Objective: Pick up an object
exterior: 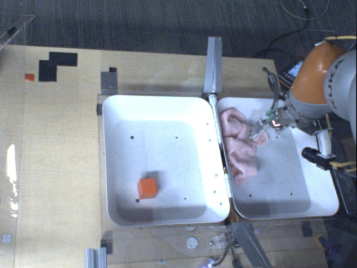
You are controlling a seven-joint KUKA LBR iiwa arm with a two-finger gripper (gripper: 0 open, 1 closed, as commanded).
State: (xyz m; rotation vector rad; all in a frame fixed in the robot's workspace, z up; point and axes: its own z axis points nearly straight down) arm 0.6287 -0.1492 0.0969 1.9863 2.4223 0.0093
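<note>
My gripper (261,130) sits low over the right bin (290,200), its tips at the upper right edge of the crumpled pink cloth (239,147), which lies against that bin's left wall. My grey arm, with its orange band (312,77), reaches in from the right side. In the left bin (162,113) a small orange block (148,188) rests near the front left, well apart from me.
</note>
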